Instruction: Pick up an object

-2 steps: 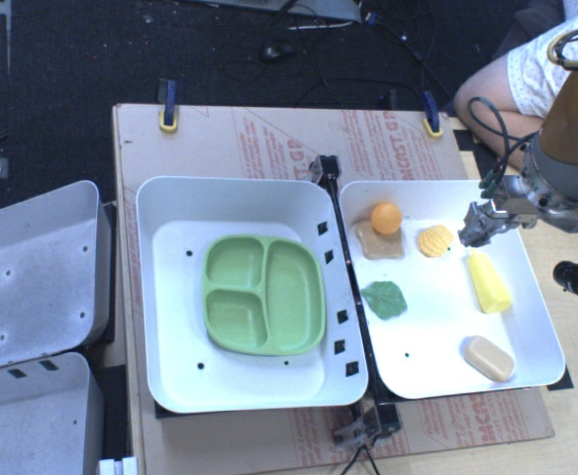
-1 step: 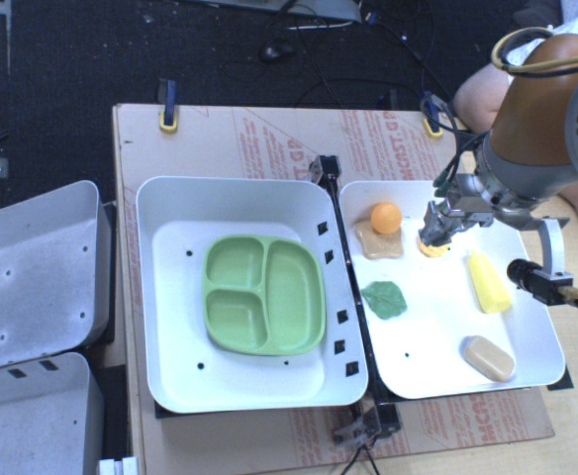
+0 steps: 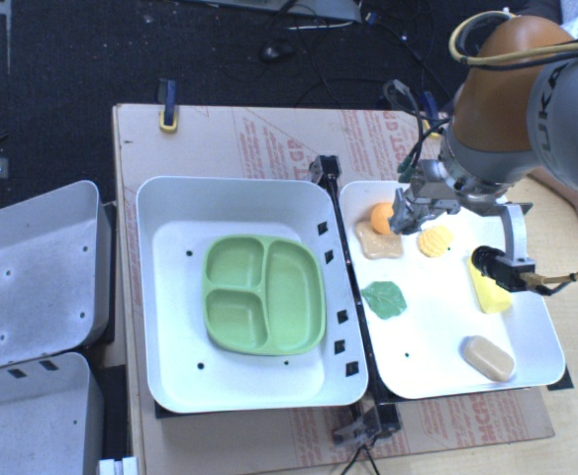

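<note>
On the bench, the right bin [image 3: 527, 364] holds the orange ball [image 3: 380, 217] at its far left corner. The gripper [image 3: 408, 218] hovers beside it, grip unclear; nothing looks lifted yet.

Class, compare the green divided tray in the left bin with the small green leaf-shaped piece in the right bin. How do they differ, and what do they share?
The green divided tray is far larger than the green leaf-shaped piece. The tray has three compartments and a raised rim; the leaf piece looks flat and undivided. The tray sits alone in the middle of the left bin; the leaf piece lies near the right bin's left wall among other items. The tray is paler. Both are green and lie flat.
</note>
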You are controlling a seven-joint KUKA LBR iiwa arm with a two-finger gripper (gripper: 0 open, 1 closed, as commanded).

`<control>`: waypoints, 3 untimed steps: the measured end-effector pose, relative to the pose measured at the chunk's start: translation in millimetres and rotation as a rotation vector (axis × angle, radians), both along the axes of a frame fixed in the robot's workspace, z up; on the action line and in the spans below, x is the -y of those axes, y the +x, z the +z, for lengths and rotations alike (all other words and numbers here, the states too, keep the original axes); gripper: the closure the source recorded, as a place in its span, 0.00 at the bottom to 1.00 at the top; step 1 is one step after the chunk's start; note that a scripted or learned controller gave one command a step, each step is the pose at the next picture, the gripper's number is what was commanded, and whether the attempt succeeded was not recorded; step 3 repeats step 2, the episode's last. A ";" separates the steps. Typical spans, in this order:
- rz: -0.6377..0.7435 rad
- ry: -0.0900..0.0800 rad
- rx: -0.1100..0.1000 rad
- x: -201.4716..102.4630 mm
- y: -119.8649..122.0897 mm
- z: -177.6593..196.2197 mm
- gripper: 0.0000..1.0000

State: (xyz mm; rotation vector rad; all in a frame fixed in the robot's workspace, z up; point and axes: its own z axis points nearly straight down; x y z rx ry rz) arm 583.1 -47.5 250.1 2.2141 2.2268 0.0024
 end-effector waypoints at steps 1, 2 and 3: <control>0.001 0.001 -0.003 -50.5 7.3 -12.7 1.00; 0.000 0.000 0.000 -96.0 25.6 -6.0 1.00; 0.000 0.000 0.000 -96.0 25.6 -6.0 1.00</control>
